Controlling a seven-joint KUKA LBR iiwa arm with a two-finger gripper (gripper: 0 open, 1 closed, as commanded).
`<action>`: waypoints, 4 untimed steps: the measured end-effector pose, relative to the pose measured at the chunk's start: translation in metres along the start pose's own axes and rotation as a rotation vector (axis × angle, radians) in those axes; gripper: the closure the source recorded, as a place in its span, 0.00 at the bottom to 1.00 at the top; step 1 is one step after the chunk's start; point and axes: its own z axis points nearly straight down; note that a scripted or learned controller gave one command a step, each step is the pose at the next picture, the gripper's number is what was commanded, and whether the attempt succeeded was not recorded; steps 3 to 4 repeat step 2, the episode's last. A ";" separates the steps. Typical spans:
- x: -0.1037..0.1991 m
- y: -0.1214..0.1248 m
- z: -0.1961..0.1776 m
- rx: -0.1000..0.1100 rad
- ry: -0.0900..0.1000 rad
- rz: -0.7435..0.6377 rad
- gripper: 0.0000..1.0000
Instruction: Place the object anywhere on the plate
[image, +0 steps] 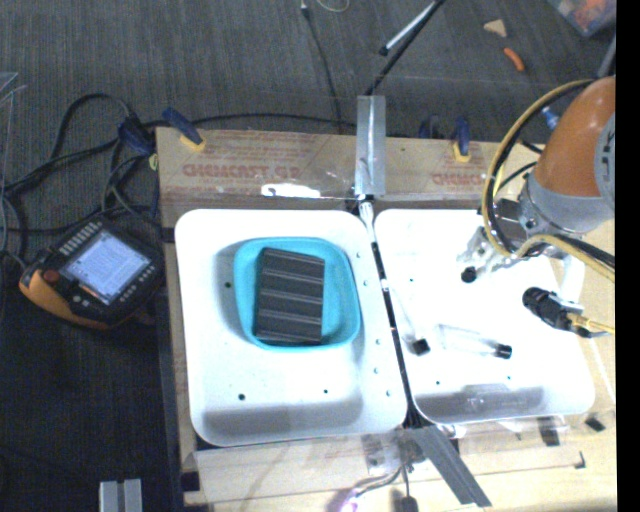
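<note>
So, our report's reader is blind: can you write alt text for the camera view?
A dark ridged block lies on a blue plate in the left white bin. The arm's gripper hangs over the right bin.

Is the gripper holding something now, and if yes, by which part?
Nothing is visible between its fingers. The gripper is over the right bin, while the dark ridged block already lies on the blue plate.

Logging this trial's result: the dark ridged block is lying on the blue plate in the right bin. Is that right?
Not quite. The camera view shows the dark ridged block lying on the blue plate in the left bin, not the right bin. The rest holds.
</note>
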 end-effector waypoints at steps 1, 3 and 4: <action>0.061 -0.056 0.049 0.002 0.004 -0.123 1.00; 0.055 -0.055 0.049 0.001 -0.003 -0.115 0.00; 0.055 -0.055 0.049 0.001 -0.003 -0.115 0.00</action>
